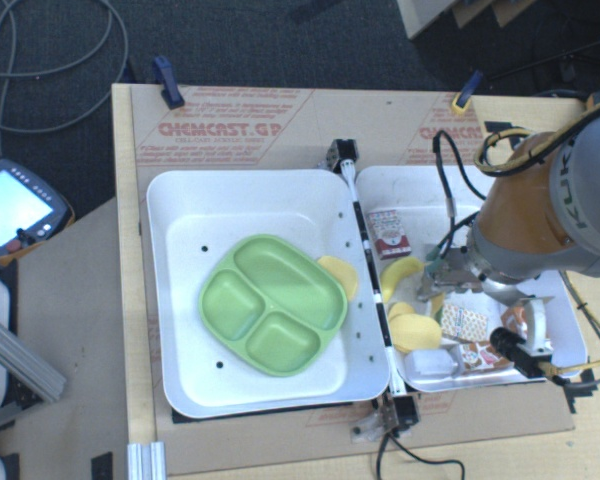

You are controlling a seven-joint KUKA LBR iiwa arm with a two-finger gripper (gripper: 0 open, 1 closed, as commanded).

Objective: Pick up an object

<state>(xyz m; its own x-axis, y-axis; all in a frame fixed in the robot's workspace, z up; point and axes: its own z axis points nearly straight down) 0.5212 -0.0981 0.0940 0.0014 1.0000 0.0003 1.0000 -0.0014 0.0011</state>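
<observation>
The arm reaches into the right bin (pixel 400 183) from the right, and my gripper (pixel 432 282) points down among the things lying there. A curved yellow piece (pixel 401 272) lies just left of it. Below it sit a rounded yellow object (pixel 414 332) and a white packet with orange print (pixel 465 322). A small red and white box (pixel 388 233) lies above and to the left, apart from the gripper. The wrist hides what is directly beneath it.
In the left bin (pixel 170 208) a green divided plate (pixel 272 304) lies with a pale yellow disc (pixel 342 274) at its right edge. A black clip (pixel 341 152) stands where the bins meet. Cables (pixel 450 183) loop over the right bin's back.
</observation>
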